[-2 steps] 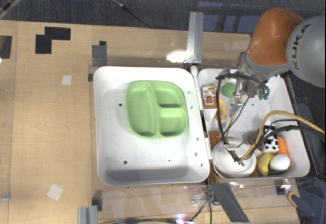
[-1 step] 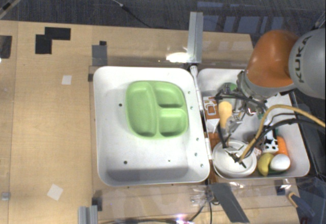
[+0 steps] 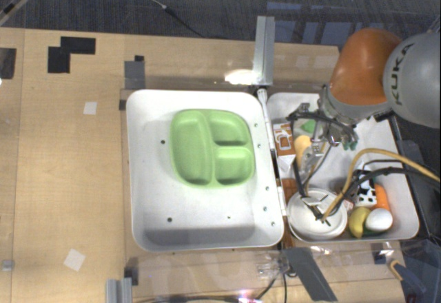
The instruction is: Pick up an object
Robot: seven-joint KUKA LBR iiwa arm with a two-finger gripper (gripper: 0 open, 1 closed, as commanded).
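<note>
Candidate objects all in right bin (image 3: 406, 184): white bowl (image 3: 317, 217) at front-left corner, yellow fruit (image 3: 357, 222) just beside it, white egg-shaped piece (image 3: 378, 219) next, orange piece (image 3: 381, 196) behind, small pale-orange item (image 3: 302, 145) near left wall. Gripper (image 3: 318, 151) low over bin's rear half, close beside pale-orange item; finger spread: cannot tell, wrist and cables block it. Left bin (image 3: 148, 219) holds green three-compartment tray (image 3: 210, 147), upright, near centre.

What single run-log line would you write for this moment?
phase: reaching | end effector: above right white bin | green divided plastic tray: left white bin | grasp: unconfirmed
</note>
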